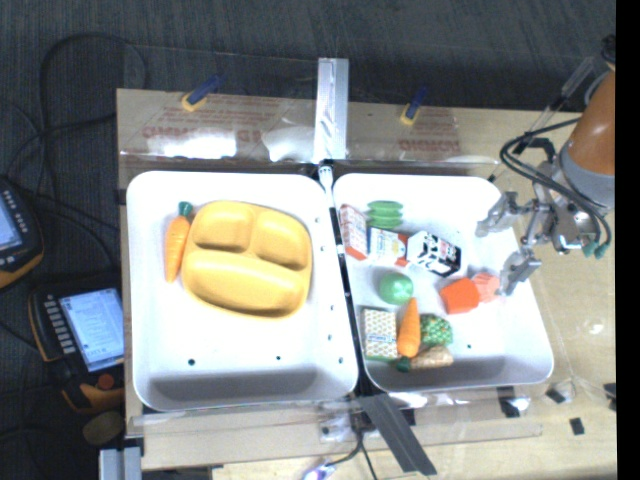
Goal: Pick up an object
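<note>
Hovering at the right bin's (520,363) right rim, your gripper (508,243) has its fingers (497,215) spread wide, nothing between them, lower fingertip just beside the orange block (461,295).

The arm (600,118) leaves your view at the right edge; labels on the cartons (378,240) are too small to read.

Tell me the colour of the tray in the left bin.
Yellow tray, seen in the camera view.

grey carpet (300,18), handheld pendant (85,330), cables (60,58).
</note>
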